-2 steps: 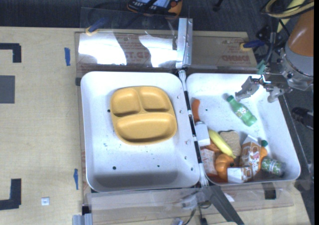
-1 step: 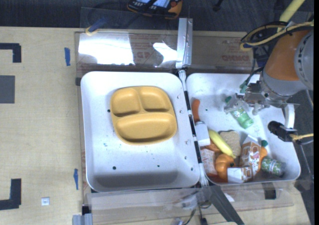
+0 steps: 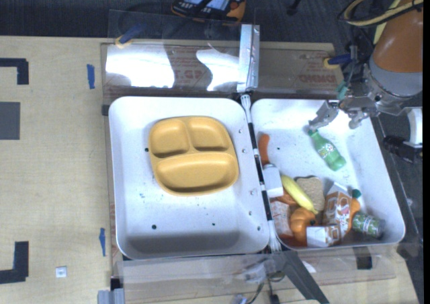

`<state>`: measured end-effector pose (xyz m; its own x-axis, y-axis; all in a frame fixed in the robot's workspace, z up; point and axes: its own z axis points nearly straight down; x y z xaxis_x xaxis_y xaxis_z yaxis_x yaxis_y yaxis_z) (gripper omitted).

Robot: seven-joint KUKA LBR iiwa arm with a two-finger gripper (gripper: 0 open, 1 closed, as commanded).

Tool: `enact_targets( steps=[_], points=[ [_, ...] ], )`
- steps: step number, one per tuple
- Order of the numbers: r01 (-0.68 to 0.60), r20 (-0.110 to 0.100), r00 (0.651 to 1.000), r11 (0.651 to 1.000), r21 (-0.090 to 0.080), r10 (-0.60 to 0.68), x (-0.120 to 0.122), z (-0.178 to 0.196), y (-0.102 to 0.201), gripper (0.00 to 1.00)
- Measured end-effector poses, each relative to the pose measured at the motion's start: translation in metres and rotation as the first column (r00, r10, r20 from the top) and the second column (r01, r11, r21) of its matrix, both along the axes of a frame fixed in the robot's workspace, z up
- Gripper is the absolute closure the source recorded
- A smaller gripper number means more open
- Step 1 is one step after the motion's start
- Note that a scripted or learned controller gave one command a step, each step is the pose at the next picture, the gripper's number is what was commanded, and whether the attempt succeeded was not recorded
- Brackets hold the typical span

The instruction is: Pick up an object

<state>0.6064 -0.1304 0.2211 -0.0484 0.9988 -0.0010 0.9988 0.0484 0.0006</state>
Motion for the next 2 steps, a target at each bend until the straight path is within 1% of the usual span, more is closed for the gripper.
enact_targets(
  steps=[1,2],
  points=[
    [0.126,0.000,0.992,0.992,0.000,-0.126,0.0110,-0.1277,-0.0106,0.00],
    [0.124,-0.001,0.992,0.992,-0.001,-0.124,0.0119,-0.1196,-0.0104,1.00]
  ],
)
